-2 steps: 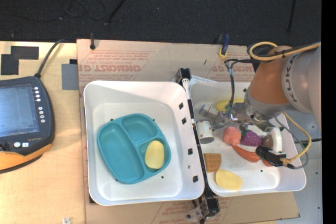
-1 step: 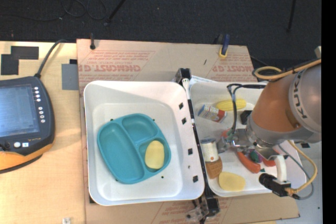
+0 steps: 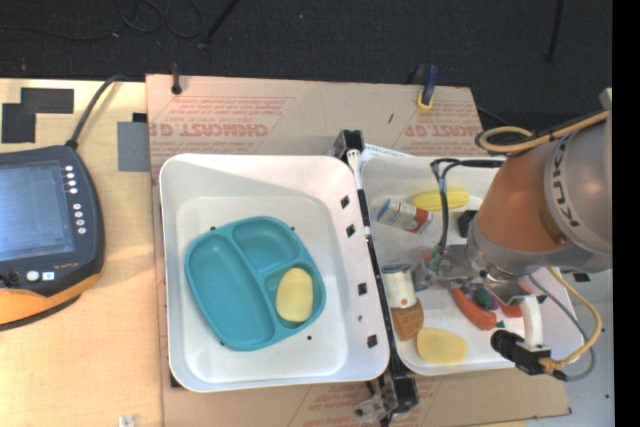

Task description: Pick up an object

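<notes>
In the right bin (image 3: 380,177), the arm (image 3: 530,205) covers the gripper (image 3: 470,270); its state cannot be told. An orange carrot (image 3: 473,307) lies slantwise, upper-left to lower-right, near the front wall. The left bin (image 3: 200,185) holds a teal plate (image 3: 240,280).

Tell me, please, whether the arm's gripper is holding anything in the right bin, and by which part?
It cannot be told: the grey and orange arm covers the gripper over the shallow white right-hand bin.
</notes>
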You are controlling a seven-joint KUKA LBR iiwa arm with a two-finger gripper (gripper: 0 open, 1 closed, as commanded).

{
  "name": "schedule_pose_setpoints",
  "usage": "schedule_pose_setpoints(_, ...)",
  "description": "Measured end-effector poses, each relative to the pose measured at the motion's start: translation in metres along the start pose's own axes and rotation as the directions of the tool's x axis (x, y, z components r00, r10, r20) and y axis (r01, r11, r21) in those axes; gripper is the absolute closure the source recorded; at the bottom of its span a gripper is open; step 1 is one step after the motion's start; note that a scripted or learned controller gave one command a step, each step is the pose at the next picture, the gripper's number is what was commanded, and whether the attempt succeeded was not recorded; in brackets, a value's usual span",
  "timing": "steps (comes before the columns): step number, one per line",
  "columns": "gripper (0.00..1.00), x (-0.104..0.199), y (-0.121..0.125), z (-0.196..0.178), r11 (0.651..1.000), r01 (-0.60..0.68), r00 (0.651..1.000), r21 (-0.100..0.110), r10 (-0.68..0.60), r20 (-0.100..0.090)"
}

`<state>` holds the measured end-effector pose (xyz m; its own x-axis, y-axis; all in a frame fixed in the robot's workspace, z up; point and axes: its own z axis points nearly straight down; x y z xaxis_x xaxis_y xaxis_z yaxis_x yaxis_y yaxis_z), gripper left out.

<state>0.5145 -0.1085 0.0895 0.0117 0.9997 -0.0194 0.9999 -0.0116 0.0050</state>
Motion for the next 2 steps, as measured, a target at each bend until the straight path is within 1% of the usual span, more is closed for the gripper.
schedule_pose_setpoints(1,0.00,0.0036,0.0124,-0.0003,1.000,-0.004,1.000,0.000,0.004,0.009)
schedule_pose_setpoints(2,1.00,0.0114,0.0126,-0.0092,1.000,-0.003,1.000,0.007,0.003,-0.009)
